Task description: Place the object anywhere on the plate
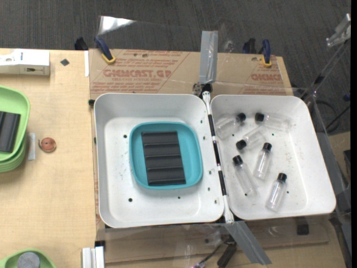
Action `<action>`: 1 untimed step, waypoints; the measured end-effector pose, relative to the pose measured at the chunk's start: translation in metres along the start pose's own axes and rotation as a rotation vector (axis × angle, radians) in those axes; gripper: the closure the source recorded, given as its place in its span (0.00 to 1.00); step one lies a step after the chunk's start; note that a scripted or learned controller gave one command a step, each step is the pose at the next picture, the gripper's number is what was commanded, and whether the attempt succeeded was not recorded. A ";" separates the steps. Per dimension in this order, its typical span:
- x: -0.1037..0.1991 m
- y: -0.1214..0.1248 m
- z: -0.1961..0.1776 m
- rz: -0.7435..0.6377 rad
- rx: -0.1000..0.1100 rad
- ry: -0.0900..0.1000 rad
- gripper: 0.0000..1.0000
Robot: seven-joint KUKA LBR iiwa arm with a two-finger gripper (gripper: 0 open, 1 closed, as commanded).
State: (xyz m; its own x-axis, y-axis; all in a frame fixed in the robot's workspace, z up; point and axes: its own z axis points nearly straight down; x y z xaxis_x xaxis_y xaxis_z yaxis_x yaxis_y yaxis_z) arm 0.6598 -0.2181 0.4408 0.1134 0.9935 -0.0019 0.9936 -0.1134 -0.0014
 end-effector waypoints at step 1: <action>0.000 0.000 0.000 0.000 0.000 0.000 0.00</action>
State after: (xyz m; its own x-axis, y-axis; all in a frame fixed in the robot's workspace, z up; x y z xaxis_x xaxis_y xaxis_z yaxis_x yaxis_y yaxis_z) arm 0.6598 -0.2181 0.4408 0.1134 0.9935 -0.0019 0.9935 -0.1134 -0.0014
